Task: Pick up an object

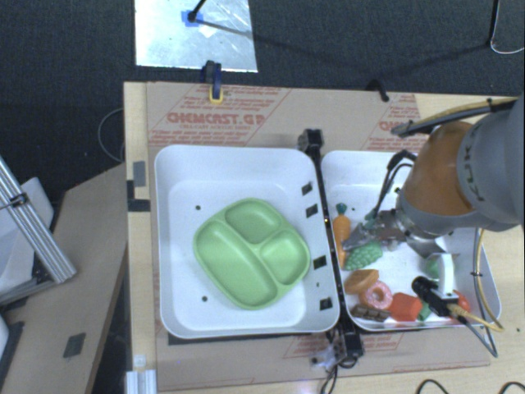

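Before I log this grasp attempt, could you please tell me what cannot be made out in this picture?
- Gripper: too small and blurred in the camera view to tell whether it holds anything.
- Right bin: its right side is hidden under the arm.
- Toy food beside the carrot and the green piece: the lower pile is too blurred to name surely.

The arm (492, 167) is a thick, rounded grey tube with a broad orange band (439, 179) above the wrist. Black cables (392, 179) loop down beside the band toward a dull metallic claw (365, 235) of angular, silvery parts
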